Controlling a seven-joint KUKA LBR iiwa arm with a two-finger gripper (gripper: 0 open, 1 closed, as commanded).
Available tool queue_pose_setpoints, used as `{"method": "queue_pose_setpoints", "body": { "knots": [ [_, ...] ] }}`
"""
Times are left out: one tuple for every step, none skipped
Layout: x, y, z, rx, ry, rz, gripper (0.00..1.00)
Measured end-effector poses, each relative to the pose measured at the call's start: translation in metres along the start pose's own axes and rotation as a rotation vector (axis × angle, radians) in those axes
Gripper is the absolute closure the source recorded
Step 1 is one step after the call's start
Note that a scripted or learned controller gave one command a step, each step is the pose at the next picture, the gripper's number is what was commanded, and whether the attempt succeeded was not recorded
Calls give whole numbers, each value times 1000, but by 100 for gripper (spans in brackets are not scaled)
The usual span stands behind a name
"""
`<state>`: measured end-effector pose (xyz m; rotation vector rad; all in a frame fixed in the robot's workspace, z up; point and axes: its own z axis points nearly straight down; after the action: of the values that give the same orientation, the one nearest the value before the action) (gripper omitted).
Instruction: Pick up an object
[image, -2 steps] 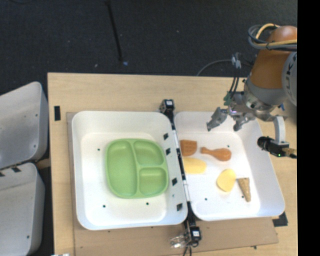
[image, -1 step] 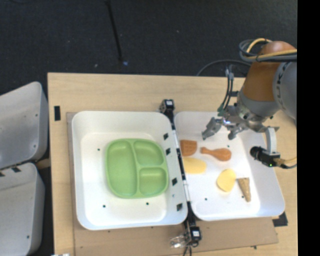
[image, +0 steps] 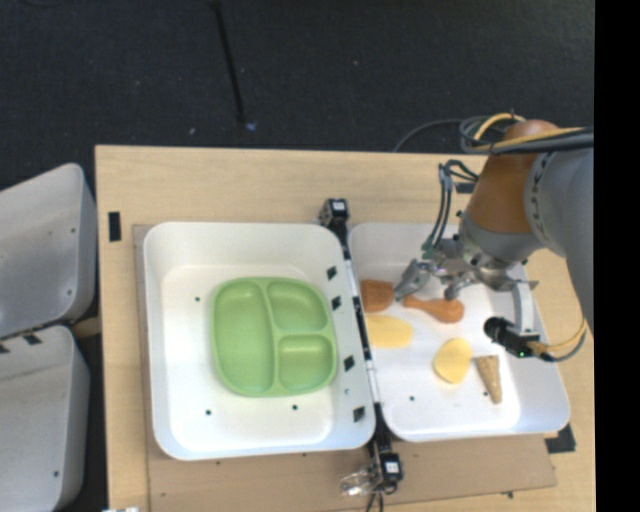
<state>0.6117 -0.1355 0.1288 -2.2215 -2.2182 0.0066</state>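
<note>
My gripper (image: 432, 287) hangs over the back of the right bin (image: 540, 400), its fingers spread open with nothing between them. Just below it lies a brown drumstick-shaped piece (image: 443, 310), next to a brown rounded piece (image: 376, 295) at the bin's left wall. A yellow oval piece (image: 390, 332) and a yellow round piece (image: 452, 361) lie nearer the front. A tan cone (image: 489, 378) rests at the right of them.
The left bin (image: 180, 420) holds a green divided plate (image: 272, 335). A raised divider with black clips (image: 352, 330) separates the two bins. Cables (image: 520, 340) trail off the arm's wrist at the right bin's right side.
</note>
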Motion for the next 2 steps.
{"method": "queue_pose_setpoints", "body": {
  "knots": [
    [-1,0,29,-3,-1,3,0],
    [-3,1,17,-8,-1,7,100]
  ]
}}
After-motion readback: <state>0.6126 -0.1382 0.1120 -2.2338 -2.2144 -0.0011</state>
